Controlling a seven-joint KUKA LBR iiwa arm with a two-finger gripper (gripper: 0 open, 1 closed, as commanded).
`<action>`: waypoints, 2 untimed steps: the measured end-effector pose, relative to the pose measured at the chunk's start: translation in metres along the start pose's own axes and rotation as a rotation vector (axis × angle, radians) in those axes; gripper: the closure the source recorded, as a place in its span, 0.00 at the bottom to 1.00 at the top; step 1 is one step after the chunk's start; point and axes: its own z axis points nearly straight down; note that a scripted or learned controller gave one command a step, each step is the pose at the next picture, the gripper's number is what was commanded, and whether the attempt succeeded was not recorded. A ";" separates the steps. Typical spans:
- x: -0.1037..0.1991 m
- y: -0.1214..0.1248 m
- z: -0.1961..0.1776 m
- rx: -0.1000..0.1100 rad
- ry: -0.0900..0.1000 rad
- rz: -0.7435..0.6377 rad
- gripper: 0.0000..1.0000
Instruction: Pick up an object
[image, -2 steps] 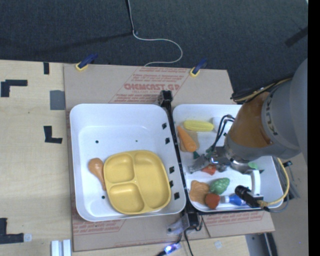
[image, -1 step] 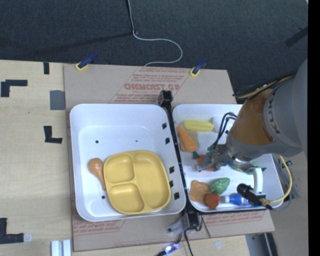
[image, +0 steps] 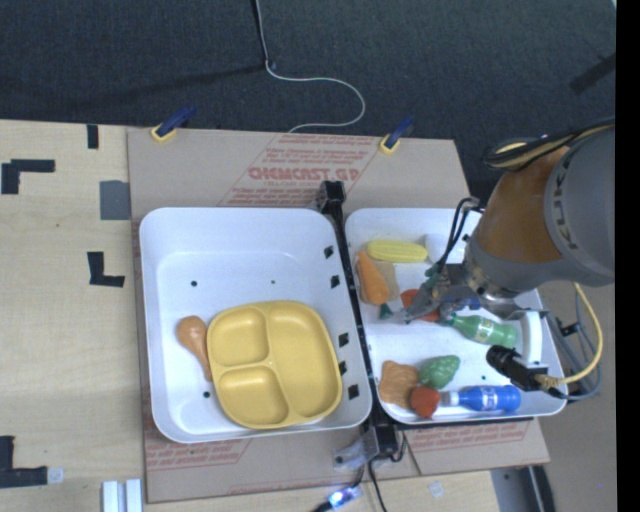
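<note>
Arm (image: 545, 215) comes in from the right, over right bin (image: 400, 222), hiding part of it. Left bin (image: 160, 240) has yellow divided plate (image: 272, 362) w/ wooden spoon (image: 194, 338) tucked beside it. Right bin: carrot (image: 372, 280), corn (image: 396, 250), green bottle (image: 482, 329), blue bottle (image: 482, 400), leafy veg (image: 437, 371), strawberry (image: 424, 402). Claw (image: 432, 300) is low near carrot; open or closed: can't tell.

The single fixed camera is looking down at a slant from above the bench, far enough back to be framing both the left bin (image: 160, 250) and the right bin (image: 400, 222) whole, with the arm (image: 545, 215) entering from the right.
</note>
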 end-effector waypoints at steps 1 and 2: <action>0.003 0.011 -0.052 -0.002 -0.001 0.000 1.00; 0.003 0.012 -0.075 0.001 0.000 0.000 1.00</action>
